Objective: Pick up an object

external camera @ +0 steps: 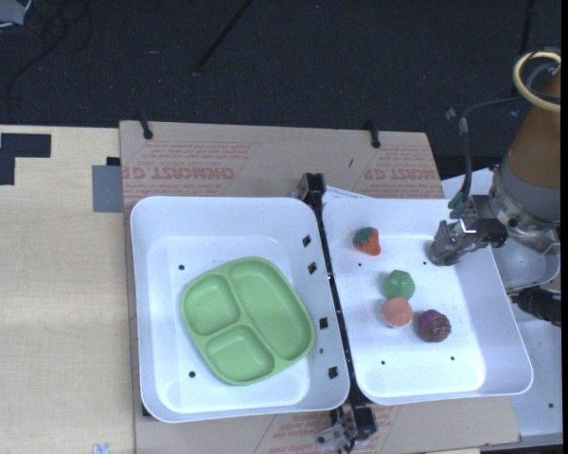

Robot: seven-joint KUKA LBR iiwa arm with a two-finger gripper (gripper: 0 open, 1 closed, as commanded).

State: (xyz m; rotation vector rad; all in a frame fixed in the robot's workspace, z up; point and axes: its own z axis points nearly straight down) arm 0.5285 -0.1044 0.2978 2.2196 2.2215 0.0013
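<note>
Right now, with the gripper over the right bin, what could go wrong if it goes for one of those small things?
The green ball, peach ball and purple piece sit close together, so fingers reaching for one may knock another away. These round pieces could roll off when touched. The gripper is near the right bin's far edge, and the orange piece lies well to its side, so a straight descent could miss.
</note>
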